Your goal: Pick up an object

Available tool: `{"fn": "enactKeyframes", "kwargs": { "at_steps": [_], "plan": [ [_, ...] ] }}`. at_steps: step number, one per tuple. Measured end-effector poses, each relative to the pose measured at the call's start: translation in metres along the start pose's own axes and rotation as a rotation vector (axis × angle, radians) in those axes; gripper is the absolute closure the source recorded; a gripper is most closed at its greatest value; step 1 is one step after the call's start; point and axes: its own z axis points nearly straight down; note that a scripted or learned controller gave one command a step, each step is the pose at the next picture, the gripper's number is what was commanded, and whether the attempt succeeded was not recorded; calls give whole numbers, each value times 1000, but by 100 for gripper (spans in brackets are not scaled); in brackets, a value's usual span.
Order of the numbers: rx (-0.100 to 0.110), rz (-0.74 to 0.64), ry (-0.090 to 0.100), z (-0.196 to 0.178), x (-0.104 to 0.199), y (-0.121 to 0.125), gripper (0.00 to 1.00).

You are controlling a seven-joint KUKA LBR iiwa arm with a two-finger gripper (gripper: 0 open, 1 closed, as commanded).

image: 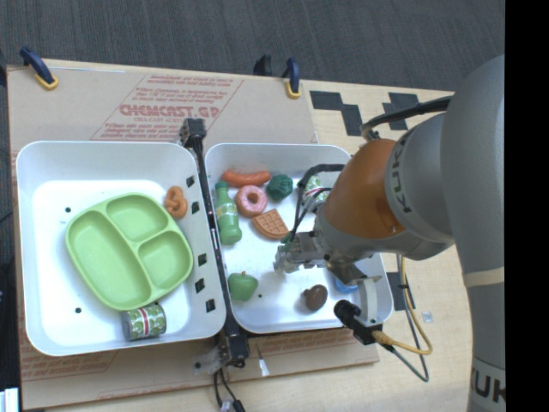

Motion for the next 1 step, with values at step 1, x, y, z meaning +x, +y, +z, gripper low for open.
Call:
{"fn": "enactKeyframes", "kwargs": {
  "at_steps": [1],
  "plan": [
    [-5, 8, -1, -150, -1, 17, 100]
  ]
}}
